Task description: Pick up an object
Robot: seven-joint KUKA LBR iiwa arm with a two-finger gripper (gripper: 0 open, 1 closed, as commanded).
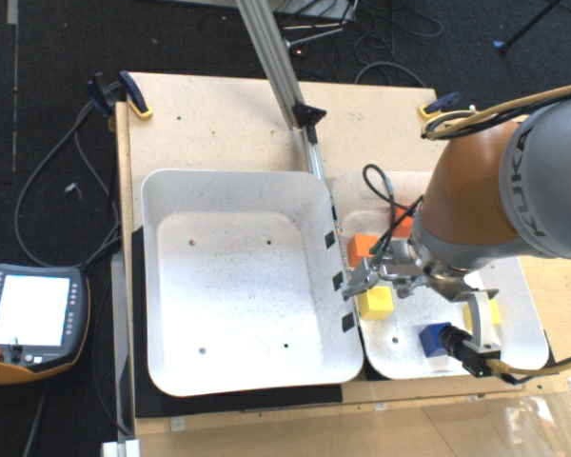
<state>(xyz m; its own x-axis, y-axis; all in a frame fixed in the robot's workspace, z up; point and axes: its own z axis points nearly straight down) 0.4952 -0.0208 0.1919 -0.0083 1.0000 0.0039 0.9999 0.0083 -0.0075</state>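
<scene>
My gripper [369,282] hangs low over the left part of the right bin [528,284], close to its left wall. A yellow block [377,302] lies right under the gripper, touching or nearly touching it. Just behind it sits an orange block [362,246], partly covered by the wrist. A blue object [434,339] rests near the bin's front edge. The grey and orange arm hides much of the bin's middle and right.
The left bin [162,255] stands beside the right one, their walls meeting near the gripper. A slanted metal pole [271,50] rises from the bench behind the bins. A yellow piece [493,312] shows by the wrist at front right.
</scene>
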